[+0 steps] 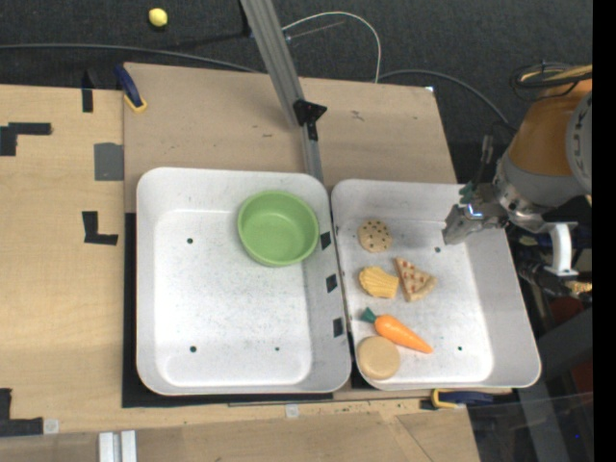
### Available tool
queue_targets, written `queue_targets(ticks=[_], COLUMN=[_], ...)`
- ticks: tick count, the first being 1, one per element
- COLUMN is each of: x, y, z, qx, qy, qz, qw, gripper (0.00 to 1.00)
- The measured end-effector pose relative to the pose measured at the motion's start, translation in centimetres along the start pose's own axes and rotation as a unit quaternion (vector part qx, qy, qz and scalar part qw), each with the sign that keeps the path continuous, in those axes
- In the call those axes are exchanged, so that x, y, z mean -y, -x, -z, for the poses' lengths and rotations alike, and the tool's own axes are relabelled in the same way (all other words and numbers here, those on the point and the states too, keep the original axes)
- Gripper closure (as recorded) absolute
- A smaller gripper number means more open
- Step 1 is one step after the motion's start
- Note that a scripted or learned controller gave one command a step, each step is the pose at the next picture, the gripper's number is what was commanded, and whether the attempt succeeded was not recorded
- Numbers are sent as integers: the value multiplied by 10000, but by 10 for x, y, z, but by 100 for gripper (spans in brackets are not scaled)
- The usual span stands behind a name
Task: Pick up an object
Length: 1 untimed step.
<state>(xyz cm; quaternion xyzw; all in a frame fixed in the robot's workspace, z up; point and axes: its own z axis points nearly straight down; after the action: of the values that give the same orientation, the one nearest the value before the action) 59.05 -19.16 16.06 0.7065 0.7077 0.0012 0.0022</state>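
The end effector (460, 221) hangs over the upper right part of the right bin (500, 306); whether it is open or closed cannot be told, and nothing is seen held in it. The candidate objects lie down and to its left: a cookie (374, 235), a waffle piece (378, 281), a wedge (415, 280), a carrot (402, 332) and a round bun (378, 358). They sit close together, so a descent risks nudging a neighbour or closing on two. Farther left, a green bowl (278, 227) sits in the left bin (173, 287).
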Motion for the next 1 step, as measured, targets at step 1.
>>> queue_targets(ticks=[1], x=[-1], y=[0], z=[64], qx=[3], qy=[3], qz=[1], qw=[10000], gripper=[100])
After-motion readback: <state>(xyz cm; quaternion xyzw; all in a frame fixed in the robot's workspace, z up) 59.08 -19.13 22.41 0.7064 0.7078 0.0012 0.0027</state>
